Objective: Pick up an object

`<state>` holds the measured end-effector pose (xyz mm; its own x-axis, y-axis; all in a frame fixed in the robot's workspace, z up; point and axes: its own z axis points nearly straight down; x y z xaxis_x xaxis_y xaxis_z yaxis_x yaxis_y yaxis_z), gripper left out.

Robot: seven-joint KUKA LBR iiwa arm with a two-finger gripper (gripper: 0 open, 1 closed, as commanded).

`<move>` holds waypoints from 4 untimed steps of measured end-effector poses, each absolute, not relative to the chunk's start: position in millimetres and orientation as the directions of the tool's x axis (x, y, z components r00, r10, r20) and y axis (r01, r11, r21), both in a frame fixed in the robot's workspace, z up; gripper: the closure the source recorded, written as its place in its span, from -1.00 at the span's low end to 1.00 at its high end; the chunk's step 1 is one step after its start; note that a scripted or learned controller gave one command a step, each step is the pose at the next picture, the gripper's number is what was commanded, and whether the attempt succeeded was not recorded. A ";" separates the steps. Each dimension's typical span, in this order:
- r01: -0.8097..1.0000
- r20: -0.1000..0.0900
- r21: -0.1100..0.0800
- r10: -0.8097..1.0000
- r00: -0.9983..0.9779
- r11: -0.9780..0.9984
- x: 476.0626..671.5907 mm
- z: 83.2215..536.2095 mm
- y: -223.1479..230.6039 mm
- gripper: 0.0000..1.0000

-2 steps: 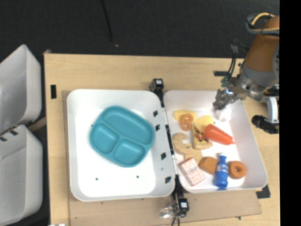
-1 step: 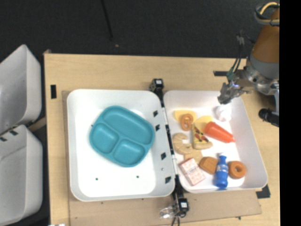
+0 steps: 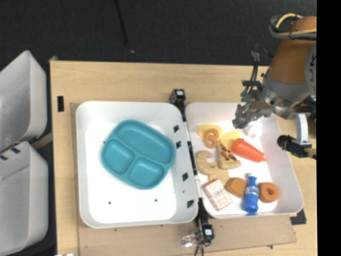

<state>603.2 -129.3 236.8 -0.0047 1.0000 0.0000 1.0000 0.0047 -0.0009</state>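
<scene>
The right bin holds several toy foods: an orange carrot, a yellow piece, a small orange ring, a tan pretzel shape, a pizza slice, a red-and-white carton, a brown cookie, a blue bottle and a glazed doughnut. My gripper hangs over the bin's back part, just above and behind the carrot and the yellow piece. Nothing is seen between its fingers.
The left bin holds a teal divided plate. Black clips sit along the seam between the bins. White padded shapes stand at the far left. A black fitting juts over the right bin's right rim.
</scene>
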 end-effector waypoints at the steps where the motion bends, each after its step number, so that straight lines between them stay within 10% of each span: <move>1: 1.000 0.000 0.000 1.000 -0.005 0.005 585.3 228.8 -79.5 1.00; 4: 1.000 -0.001 -0.001 1.000 0.000 0.000 563.7 241.6 -32.1 1.00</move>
